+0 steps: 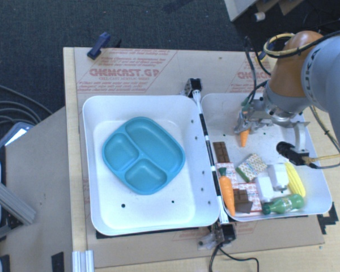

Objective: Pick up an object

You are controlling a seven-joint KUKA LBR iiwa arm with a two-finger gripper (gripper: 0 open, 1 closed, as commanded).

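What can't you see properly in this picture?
- The hand in the camera view: the arm's wrist above hides its fingers, so open or shut is unclear.
- The small orange thing under the hand: too small and partly covered to name, or to tell if it is held.
- The pile of toy food in the right bin: pieces overlap, hiding parts of each other.

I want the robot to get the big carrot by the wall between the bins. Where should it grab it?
Probably around the thick orange middle of the carrot, coming straight down from above. It lies flat and lengthwise against the divider wall, with a chocolate bar close on its other side, so the fingers might fit best across its width where it is fattest.
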